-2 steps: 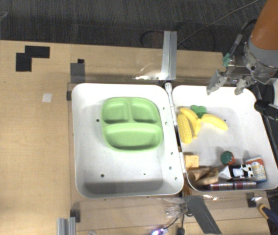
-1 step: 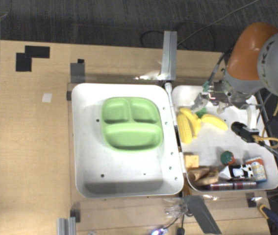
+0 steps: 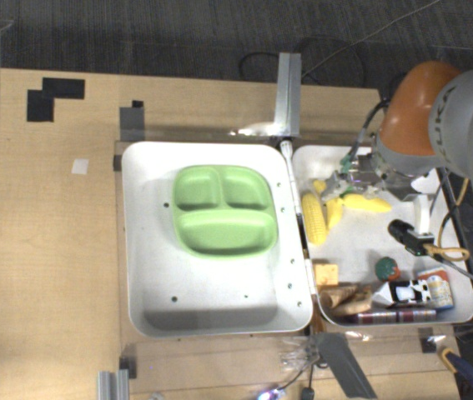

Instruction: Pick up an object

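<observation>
Left bin (image 3: 148,248): green divided plate (image 3: 223,208), lying flat, mid-bin. Looks like rigid moulded plastic, light, but wide and low, so a poor target for a two-finger grip except at the rim.

Right bin (image 3: 461,307): corn cob (image 3: 314,217) along the left wall, likely a light plastic toy, bumpy surface, should grip fine across its narrow width. Banana (image 3: 368,204) just right of it at the far end, smooth and curved, may roll or slip; take it across the middle. Near edge holds a clutter of small items: cracker-like square (image 3: 326,272), brown piece (image 3: 346,295), marker (image 3: 403,314), cow-pattern carton (image 3: 420,291), all touching or packed close, so hard to isolate.

Hand (image 3: 354,173) is down at the far end of the right bin, right above the banana and corn. Can't tell whether it's spread or closed, or gripping anything. Arm comes in from the right, wrist bent down, orange band (image 3: 415,107) above.
</observation>
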`<state>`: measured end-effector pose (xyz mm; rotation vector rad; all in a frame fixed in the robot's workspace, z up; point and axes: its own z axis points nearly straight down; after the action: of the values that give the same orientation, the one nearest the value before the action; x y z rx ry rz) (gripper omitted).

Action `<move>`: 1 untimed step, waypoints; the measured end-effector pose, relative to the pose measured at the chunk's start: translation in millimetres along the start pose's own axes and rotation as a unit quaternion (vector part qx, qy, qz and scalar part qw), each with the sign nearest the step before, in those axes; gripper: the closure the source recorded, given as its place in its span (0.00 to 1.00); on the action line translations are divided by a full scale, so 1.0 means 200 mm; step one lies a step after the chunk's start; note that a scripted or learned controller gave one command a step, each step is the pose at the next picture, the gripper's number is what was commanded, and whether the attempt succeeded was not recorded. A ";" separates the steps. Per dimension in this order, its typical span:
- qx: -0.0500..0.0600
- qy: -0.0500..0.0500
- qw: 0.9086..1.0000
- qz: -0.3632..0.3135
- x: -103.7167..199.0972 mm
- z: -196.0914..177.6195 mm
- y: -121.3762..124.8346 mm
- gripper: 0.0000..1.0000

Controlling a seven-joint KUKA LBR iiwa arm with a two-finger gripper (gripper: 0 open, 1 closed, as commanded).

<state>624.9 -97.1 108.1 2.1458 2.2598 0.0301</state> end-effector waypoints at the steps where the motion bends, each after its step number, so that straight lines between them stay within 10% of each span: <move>1: -0.006 -0.004 1.000 0.016 0.05 0.02 -0.07 0.00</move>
<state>611.3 -88.7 102.9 2.1716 2.2157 0.0358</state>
